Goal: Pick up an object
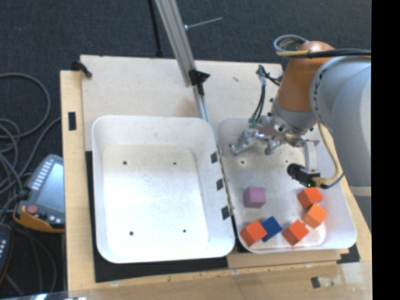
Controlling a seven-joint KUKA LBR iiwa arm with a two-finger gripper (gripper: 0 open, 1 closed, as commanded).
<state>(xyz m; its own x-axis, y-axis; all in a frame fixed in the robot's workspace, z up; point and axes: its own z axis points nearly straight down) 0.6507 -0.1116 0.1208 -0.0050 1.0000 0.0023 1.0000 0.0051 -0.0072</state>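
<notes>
Six blocks (273, 220) (four orange) in right bin (337, 239) | end effector (253, 140) above them | finger spacing unclear

Dark carpet floor (75, 17); tan wooden bench (134, 86); black cables (19, 124) at left; slanted aluminium post (178, 33).

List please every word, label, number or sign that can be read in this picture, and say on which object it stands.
None can be read.
The handheld pendant on the floor at the left has rows of keys, too small and blurred to read.
The blocks, both bins and the arm carry no visible text.
</notes>
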